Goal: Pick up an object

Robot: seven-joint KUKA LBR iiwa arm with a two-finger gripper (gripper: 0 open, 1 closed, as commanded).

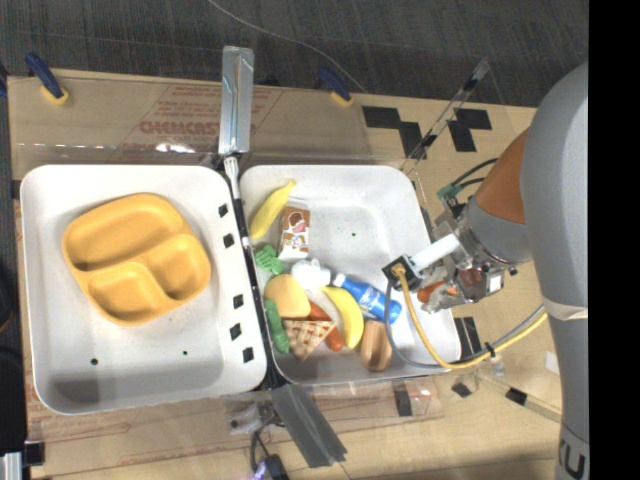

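Over the right bin's [425, 208] right rim hangs the gripper [440, 286], empty; its spread cannot be told. Toy food, banana [347, 313] and bottle [366, 300] included, crowds the bin's left-front part, awaiting a grasp.

A yellow three-compartment plastic tray [137, 256] lies in the left shallow white bin [45, 368]; blue clamps [46, 78] grip the brown cardboard tabletop [120, 108].
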